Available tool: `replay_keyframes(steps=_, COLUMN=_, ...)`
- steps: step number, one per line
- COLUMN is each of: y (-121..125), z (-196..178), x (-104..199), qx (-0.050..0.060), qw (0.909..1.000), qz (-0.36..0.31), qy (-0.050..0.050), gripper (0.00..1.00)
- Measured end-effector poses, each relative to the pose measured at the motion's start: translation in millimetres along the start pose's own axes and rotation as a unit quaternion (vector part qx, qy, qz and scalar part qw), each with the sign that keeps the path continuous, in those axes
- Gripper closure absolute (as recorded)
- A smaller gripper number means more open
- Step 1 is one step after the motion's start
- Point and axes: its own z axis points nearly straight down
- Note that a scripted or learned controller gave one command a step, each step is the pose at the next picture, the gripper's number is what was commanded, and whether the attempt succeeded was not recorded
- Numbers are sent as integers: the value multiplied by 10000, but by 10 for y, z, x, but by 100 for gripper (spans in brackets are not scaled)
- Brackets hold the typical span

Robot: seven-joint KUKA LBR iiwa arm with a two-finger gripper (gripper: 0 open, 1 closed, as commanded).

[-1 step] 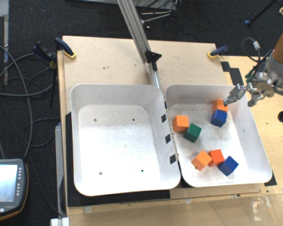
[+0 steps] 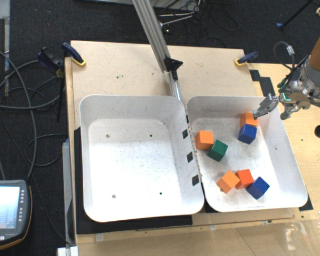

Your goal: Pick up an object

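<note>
The right bin holds several small blocks. An orange block lies next to a green one near the bin's left side. At the front, two orange blocks sit beside a blue block. Toward the back right, a small orange block rests on a blue block. My gripper hovers over the bin's back right rim, just right of that stacked pair, fingers apart with nothing between them.
The left bin lies beside the right one, with a metal pole slanting over the bench behind them. Clamps sit at the bench's back corners. Cables and a pendant lie on the floor at left.
</note>
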Motion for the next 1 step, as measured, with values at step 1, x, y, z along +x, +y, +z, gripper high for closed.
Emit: replay_keyframes(steps=1, y=-4, z=432, x=-13, qx=17, qw=10000, qz=17, qy=4, gripper=0)
